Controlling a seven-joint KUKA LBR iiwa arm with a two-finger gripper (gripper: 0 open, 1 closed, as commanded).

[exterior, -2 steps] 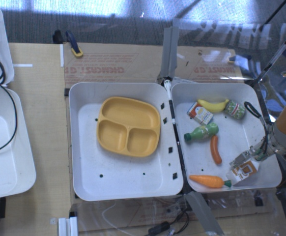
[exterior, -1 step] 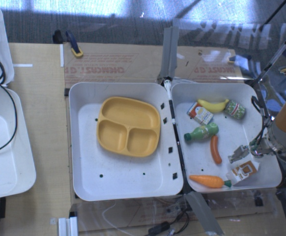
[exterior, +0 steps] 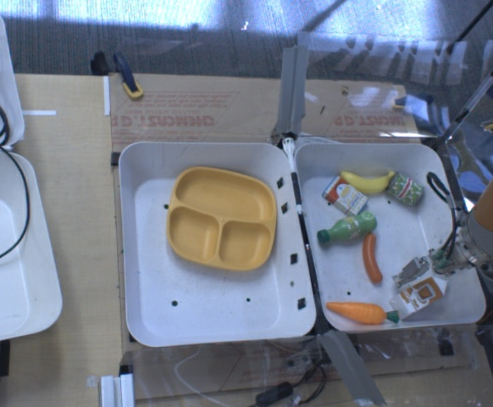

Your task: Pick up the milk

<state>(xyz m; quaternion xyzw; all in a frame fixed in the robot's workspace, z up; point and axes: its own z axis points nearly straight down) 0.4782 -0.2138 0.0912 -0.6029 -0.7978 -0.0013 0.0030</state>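
Note:
A white carton with an orange-brown panel, which I take for the milk, lies on its side near the front right corner of the right bin. My gripper reaches in from the right and hangs just above and behind that carton, very close to its top edge. I cannot tell whether they touch. A second small carton, red and white, lies at the back of the same bin next to a banana.
The right bin also holds a green can, a green bottle, a red sausage and a carrot at the front. In the left bin sits a yellow divided plate.

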